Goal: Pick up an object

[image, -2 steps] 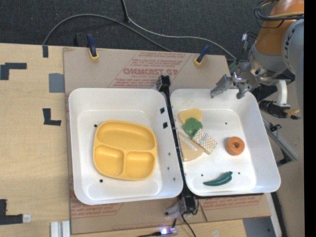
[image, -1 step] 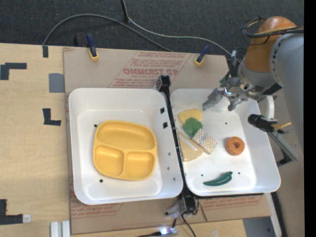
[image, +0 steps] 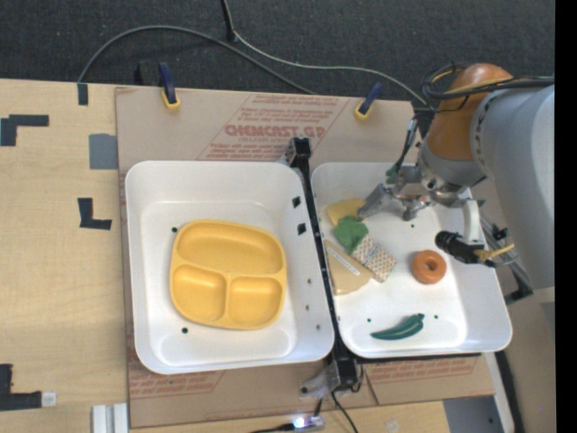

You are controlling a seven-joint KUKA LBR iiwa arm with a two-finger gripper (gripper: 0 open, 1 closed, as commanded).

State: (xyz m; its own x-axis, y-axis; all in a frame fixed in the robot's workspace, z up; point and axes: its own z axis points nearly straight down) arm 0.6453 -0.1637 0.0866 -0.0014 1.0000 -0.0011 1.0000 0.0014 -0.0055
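Objects for picking lie in the right-hand shallow white bin (image: 487, 327), which serves as the reference for everything else. Along its left wall, a green crumpled piece (image: 351, 234) rests on a pale yellow flat slab (image: 343, 262), with a patterned rectangular packet (image: 376, 260) touching the green piece on its right. An orange ring-shaped donut (image: 429, 267) sits right of the packet, apart from it, on bare white floor. A dark green pepper-shaped toy (image: 398, 327) lies alone near the front rim, with open floor on every side.

Over the bin's rear part hangs the grey arm's two-finger gripper (image: 397, 198), pointing toward the slab's far edge; whether its claw is spread or closed cannot be told, and nothing is seen gripped.

Left of this bin, touching it along a black divider, the second white bin (image: 144, 206) holds a yellow three-compartment plastic tray (image: 228, 273), with bare margin all round it.
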